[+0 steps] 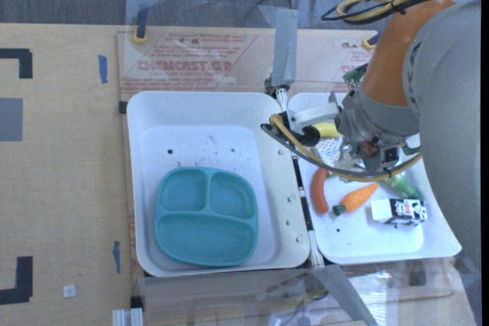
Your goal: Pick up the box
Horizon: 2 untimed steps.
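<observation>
Wooden bench (61,187) carries it all. Directly on it sits the left white bin (145,126), and the right white bin (435,240) lies just beside that one, rims touching. Behind the left bin, a clear sheet with red lettering (187,61) rests flat on the wood.

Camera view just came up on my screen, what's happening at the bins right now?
The arm has reached in over the right bin, with its end effector low among the items there. The box, small and white with a black-and-white print, lies free near the bin's front, beside an orange carrot and a red-orange pepper. Nothing shows as picked up. The left bin holds a teal divided plate.
</observation>
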Motion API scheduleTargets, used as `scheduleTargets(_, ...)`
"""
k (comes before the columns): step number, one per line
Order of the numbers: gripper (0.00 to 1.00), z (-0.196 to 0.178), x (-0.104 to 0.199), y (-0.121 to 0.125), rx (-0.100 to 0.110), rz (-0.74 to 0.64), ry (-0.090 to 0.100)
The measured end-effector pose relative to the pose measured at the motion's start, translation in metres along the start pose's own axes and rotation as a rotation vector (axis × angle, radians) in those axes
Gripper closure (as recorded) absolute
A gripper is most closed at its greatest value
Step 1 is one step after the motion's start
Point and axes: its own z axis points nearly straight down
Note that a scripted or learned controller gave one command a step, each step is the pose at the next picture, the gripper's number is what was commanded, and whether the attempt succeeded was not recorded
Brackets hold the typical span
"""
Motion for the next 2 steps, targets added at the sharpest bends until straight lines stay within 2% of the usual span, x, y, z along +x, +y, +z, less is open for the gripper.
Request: scheduleTargets(2, 1.00, -0.0184, -0.0004, 0.0062, 0.001, 0.013, -0.002)
